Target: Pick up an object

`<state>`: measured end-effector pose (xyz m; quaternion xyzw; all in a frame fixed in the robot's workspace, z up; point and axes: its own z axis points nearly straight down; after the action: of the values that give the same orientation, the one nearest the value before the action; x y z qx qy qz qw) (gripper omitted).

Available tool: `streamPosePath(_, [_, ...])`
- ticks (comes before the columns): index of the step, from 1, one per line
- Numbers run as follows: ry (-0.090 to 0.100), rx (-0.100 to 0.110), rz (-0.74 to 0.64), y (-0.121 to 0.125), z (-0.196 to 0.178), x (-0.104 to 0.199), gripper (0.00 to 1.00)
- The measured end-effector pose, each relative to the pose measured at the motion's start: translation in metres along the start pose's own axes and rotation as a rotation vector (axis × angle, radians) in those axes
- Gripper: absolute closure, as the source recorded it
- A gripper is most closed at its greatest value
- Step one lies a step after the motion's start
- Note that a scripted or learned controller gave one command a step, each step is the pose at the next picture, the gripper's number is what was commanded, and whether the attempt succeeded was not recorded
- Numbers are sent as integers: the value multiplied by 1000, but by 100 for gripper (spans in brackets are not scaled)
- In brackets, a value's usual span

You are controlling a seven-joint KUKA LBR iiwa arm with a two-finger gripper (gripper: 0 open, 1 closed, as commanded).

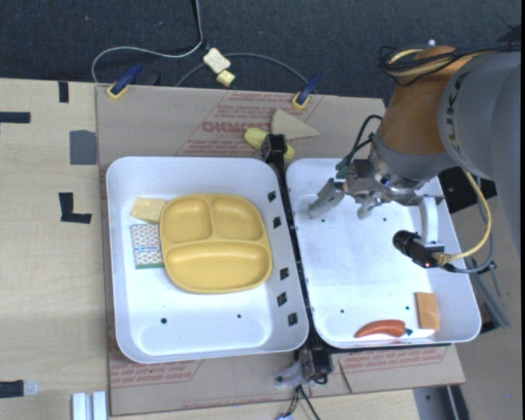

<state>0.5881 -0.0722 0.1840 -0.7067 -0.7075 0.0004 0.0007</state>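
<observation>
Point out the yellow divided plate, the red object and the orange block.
yellow divided plate (215, 241), camera view, centre ridge.
red object (380, 329), camera view, middle of its body.
orange block (427, 310), camera view, centre of its top face.

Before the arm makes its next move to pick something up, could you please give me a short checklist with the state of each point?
1. Things to pick lie in the right bin: red object and orange block, both at its near edge. Ok.
2. Gripper carries nothing between its fingers. Ok.
3. Gripper above a target. Not ok: it hovers at the bin's far end.
4. Yellow tray lies in the left bin, away from the arm. Ok.
</observation>
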Motion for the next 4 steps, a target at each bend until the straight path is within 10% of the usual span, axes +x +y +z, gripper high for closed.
streamPosePath(2, [1, -1, -4, 16, 0, 31, 0])
streamPosePath(3, [-4, 0, 4, 18, 101, -26, 0])
streamPosePath(4, [-2, -6, -1, 80, 98, -45, 0])
